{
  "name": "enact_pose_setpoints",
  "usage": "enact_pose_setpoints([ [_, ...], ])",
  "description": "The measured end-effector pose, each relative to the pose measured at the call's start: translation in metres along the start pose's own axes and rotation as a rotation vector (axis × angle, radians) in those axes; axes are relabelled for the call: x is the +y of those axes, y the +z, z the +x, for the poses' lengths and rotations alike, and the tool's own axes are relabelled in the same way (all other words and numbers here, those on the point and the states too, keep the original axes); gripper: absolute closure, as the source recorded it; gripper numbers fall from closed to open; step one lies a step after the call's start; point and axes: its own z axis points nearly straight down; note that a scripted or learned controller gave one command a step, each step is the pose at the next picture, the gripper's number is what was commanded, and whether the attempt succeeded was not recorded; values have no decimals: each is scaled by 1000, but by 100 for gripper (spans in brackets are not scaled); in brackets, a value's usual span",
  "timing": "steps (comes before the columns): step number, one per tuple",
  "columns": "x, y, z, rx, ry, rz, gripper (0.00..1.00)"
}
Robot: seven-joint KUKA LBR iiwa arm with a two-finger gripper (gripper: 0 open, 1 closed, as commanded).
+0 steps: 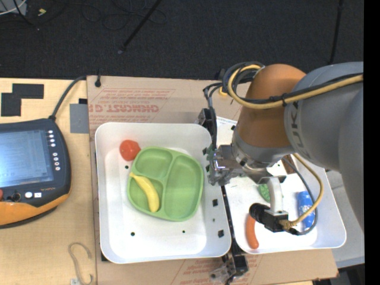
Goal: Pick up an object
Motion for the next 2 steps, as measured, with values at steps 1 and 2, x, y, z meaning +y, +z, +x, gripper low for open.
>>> enact_pose_setpoints([
  [1,-3,-7,46,-1,2,0,100],
  [2,-3,8,60,-3,4,3,100],
])
